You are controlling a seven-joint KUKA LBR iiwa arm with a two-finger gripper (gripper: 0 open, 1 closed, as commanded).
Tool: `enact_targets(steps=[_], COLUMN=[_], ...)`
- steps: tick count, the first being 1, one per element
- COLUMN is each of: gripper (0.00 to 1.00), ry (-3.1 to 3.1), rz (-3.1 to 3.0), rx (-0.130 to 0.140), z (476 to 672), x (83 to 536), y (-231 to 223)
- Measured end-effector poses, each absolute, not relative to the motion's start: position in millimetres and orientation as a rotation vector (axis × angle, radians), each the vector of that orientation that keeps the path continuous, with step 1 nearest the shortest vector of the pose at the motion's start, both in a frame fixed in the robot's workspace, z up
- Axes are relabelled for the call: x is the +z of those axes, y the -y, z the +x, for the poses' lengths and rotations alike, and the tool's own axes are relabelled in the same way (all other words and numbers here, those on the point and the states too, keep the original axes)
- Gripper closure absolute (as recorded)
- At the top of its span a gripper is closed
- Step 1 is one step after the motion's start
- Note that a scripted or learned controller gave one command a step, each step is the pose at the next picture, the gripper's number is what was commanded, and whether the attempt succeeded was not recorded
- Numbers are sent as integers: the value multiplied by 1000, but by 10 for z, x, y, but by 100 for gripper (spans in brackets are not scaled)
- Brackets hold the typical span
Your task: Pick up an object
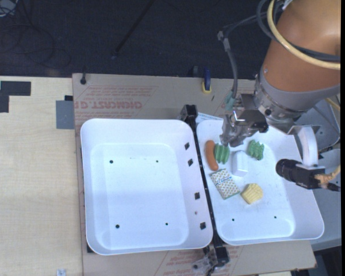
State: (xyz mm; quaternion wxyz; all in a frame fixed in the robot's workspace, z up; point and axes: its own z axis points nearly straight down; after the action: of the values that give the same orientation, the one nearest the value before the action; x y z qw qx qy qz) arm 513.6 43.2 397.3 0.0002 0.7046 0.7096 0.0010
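Observation:
In the right bin (287,226) lie several small things: an orange carrot-shaped piece (210,155), a green ribbed piece (221,153) beside it, another green piece (255,149) further right, a white patterned packet (225,184) and a yellow corn-like piece (252,193). My gripper (232,140) hangs low over the bin's far part, just right of the first green piece. Nothing shows between its fingers.
The left bin (95,154) stands next to the right one, split from it by a black-clipped divider (195,171). Both rest on a cardboard sheet (126,96) on the wooden bench. The arm's big orange-banded body (305,45) looms over the right bin's far corner.

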Motion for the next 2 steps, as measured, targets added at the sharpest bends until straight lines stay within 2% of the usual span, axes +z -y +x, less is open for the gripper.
enact_targets(steps=[1,2], gripper=[100,100], ry=[-2224,-2224], rz=[2217,2219], rx=[2,-1], z=[5442,5725], x=[4285,4414], y=[-732,-964])
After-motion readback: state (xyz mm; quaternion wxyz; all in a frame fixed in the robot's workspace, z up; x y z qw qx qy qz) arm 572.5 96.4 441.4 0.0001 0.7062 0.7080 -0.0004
